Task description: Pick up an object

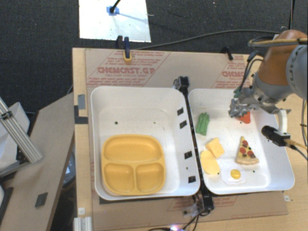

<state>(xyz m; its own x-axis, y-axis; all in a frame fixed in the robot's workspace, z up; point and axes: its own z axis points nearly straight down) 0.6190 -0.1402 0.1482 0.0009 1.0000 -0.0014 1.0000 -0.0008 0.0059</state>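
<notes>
**Supervisor:** Report the target item and its location.

**Operator:** From my remote station I see a small red piece [246,118] in the right bin [284,177], at the far end, near the back wall. Its shape is too hidden to identify further. The gripper [238,110] sits directly over it — its metal tip covers the left part of the red piece.

**Supervisor:** Gripper condition?

**Operator:** I cannot tell whether it is spread or pressed together; the tip is a blurred grey mass from this angle, and I cannot confirm any hold on the red piece.

**Supervisor:** Other contents of that bin?

**Operator:** A green vegetable piece [202,123] lies near the divider, well left of the gripper. Toward the front, a yellow cheese wedge [215,147] touches a pale yellow round slice [210,162]. A pizza slice [247,151] lies to their right, and a fried egg [234,175] rests near the front wall, just below the pizza slice.

**Supervisor:** Left bin?

**Operator:** The left bin [139,100] holds one yellow divided tray [134,164] at its front — one long compartment and two smaller ones.

**Supervisor:** Arm position?

**Operator:** The arm [281,64] enters from the right, orange band showing above the wrist, bent down over the right bin's far end.
</notes>
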